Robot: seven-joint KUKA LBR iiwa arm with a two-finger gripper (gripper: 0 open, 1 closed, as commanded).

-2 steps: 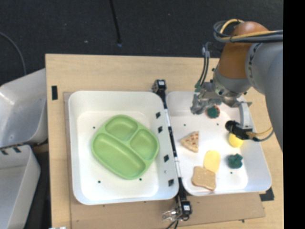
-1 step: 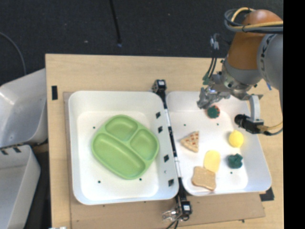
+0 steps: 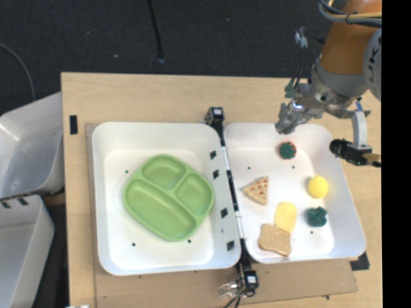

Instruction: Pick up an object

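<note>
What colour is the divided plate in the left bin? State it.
Light green, plain with no pattern; the divided plate shows best in the camera view.

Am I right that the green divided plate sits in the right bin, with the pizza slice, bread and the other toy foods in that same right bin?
Not quite. The camera view shows the green divided plate in the left bin. The pizza slice, bread and the other toy foods are indeed in the right bin.

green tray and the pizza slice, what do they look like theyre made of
Green tray: probably moulded plastic, with a uniform colour, rounded compartments and a soft sheen.
Pizza slice: likely toy food in plastic or foam, with flat matte colours and painted-looking dots; too small to tell which.
</note>
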